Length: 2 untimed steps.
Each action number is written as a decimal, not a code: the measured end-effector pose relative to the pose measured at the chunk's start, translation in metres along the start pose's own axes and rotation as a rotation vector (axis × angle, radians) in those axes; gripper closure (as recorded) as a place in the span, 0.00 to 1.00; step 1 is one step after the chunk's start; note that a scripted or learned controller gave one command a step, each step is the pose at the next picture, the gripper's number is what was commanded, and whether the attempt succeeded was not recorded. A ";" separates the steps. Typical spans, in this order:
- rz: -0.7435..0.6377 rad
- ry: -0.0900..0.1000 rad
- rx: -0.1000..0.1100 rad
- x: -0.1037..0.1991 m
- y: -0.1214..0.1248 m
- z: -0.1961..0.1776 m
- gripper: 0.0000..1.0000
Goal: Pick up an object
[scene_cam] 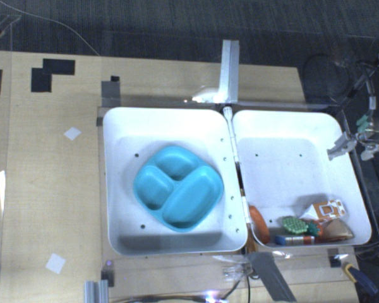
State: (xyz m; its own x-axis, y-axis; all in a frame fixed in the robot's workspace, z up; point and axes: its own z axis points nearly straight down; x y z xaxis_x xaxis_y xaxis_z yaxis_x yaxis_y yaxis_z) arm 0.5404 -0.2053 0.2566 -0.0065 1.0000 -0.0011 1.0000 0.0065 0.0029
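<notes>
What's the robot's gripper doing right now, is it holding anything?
Gripper: at the far right edge beside the right bin; whether it is open, closed or holding something cannot be told.

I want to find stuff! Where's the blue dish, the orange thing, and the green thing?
blue dish (179, 187): camera view, middle ridge where its compartments meet.
orange thing (258, 223): camera view, middle of its body, right bin's near-left corner.
green thing (295, 225): camera view, centre of its bumpy top.

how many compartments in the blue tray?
3. The blue tray lies in the left bin: one compartment at its top, one at its left, one larger at its lower right.
</notes>
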 end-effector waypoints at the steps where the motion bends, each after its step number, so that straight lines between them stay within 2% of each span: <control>1: -0.081 0.001 0.001 0.000 -0.053 0.100 0.00; 2: -0.138 -0.004 -0.009 0.020 -0.050 0.167 0.00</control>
State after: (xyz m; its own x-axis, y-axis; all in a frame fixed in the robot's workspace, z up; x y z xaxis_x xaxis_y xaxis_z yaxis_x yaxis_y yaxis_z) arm 0.4905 -0.1862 0.0891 -0.1440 0.9896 -0.0059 0.9895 0.1441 0.0117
